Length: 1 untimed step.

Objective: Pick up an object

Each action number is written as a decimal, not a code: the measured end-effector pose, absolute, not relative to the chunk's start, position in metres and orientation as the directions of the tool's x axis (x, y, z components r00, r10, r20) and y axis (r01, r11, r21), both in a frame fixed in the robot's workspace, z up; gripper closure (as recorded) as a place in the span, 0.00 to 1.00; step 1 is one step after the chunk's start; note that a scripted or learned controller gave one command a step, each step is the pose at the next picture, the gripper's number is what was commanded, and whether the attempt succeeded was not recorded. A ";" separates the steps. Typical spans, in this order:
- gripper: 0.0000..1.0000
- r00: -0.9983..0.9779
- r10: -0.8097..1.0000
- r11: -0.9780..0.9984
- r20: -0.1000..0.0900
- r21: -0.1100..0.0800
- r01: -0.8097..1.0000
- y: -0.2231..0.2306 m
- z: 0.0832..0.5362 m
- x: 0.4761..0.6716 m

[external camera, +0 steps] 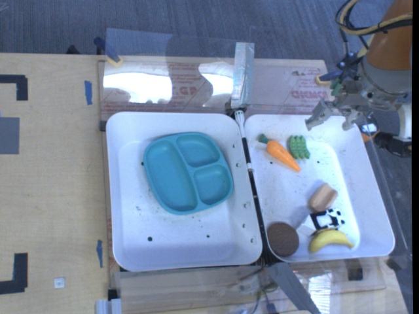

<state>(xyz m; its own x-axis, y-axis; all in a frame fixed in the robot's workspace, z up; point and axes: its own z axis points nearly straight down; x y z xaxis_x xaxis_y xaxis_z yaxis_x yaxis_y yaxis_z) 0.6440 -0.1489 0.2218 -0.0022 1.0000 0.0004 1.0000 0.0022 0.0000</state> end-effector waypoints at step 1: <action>0.00 -0.023 1.000 0.023 -0.002 0.009 1.000 -0.115 0.089 0.669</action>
<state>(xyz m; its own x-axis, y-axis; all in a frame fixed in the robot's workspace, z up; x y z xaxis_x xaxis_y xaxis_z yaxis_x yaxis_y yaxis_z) 0.6693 -0.1152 0.0889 -0.0232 0.9997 -0.0019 0.9997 0.0232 0.0087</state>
